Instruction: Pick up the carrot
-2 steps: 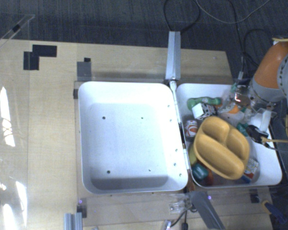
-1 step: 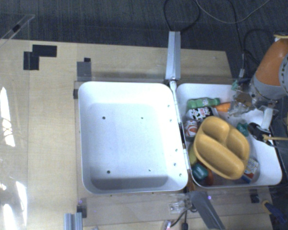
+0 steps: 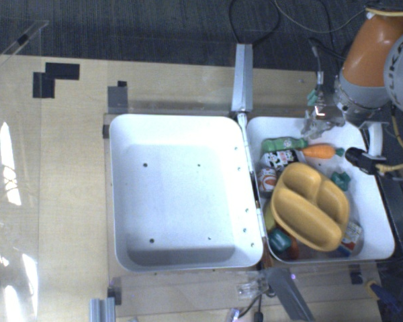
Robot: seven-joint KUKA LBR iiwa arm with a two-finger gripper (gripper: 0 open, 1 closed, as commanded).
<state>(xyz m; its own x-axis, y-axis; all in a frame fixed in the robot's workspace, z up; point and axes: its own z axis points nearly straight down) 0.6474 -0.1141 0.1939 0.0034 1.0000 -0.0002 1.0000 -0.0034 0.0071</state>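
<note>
Approach step, I judge: the pincer (image 3: 316, 121), its spread impossible to tell, hovers upper right above the carrot (image 3: 320, 151) lying in the right bin (image 3: 375, 200), so next it must descend onto it.

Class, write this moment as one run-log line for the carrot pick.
tool: above right bin's far edge | carrot: in bin, not held | bread loaf: beside it | stage: approach
</note>
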